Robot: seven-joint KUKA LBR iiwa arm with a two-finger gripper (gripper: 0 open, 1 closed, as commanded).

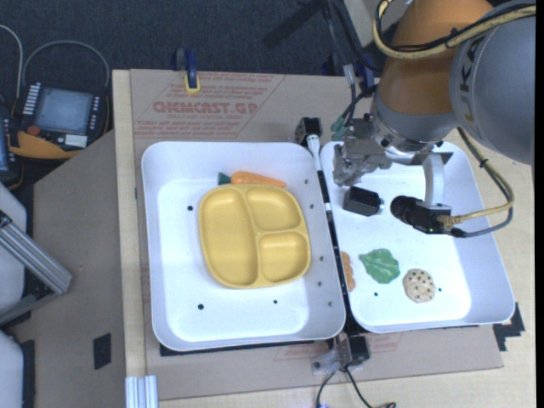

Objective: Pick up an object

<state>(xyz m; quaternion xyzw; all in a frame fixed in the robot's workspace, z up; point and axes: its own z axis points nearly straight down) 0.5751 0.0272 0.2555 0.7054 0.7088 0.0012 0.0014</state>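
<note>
Left bin (161, 228): smooth white plastic, slightly glossy, with small dark dots on its floor.
Right bin (484, 287): the same smooth white plastic.
Divided tray (253, 234): yellow plastic, smooth, with a soft sheen.
Carrot (255, 178): orange, smooth, plastic-looking.
Leaf piece (379, 264): green, wrinkled surface, dull.
Cookie (418, 285): tan, rough, speckled with darker spots.
Bench board (212, 100): brown cardboard, matt, printed with red lettering.
Arm (501, 66): grey shell, smooth and matt; its orange band is glossy.
Gripper (361, 177): bare grey metal with black parts.
</note>
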